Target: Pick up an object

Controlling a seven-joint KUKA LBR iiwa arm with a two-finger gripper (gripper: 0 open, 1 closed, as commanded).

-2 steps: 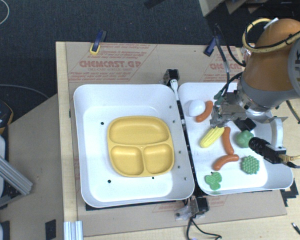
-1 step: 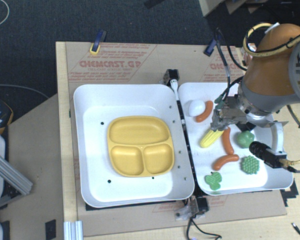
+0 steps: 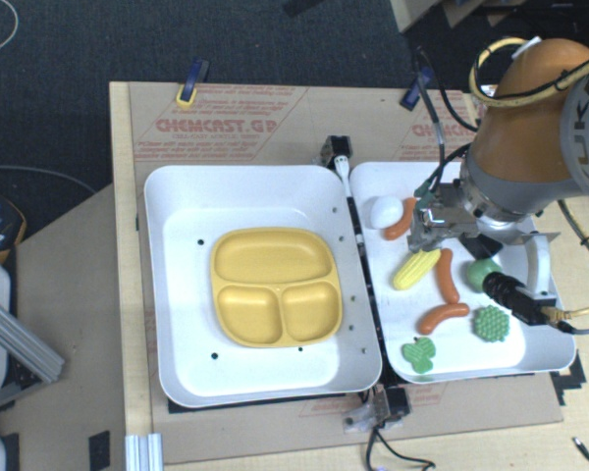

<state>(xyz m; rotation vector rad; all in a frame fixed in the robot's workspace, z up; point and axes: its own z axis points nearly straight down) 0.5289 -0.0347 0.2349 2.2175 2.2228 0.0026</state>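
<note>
In the right half of the frame, the claw [image 3: 432,226] hangs low over the right bin [image 3: 545,361], at the upper end of the yellow corn cob [image 3: 416,268] and beside a curved orange sausage [image 3: 401,222] and a white egg [image 3: 384,210]. Whether it is released or clenched I cannot tell; the wrist body hides its tips, and nothing shows as grasped.

The likely targets all lie in that right bin: the corn, a second sausage [image 3: 446,276] standing lengthwise just right of it, a third sausage [image 3: 443,315] lower down, a broccoli piece [image 3: 419,353] near the bottom edge, a green knobbly berry [image 3: 491,324] at lower right, and a green thing [image 3: 483,270] half hidden under the arm.

The risk here is crowding. Corn, sausage and egg sit close together, so a descent could land on a gap between them, or nudge one aside and close on nothing. The rounded egg and slick sausages would probably squirt out of a pinch that is off centre. The bin's left wall is near too, and a finger could catch it. The left bin [image 3: 177,214] carries a yellow divided tray [image 3: 275,287], well apart from this.
</note>
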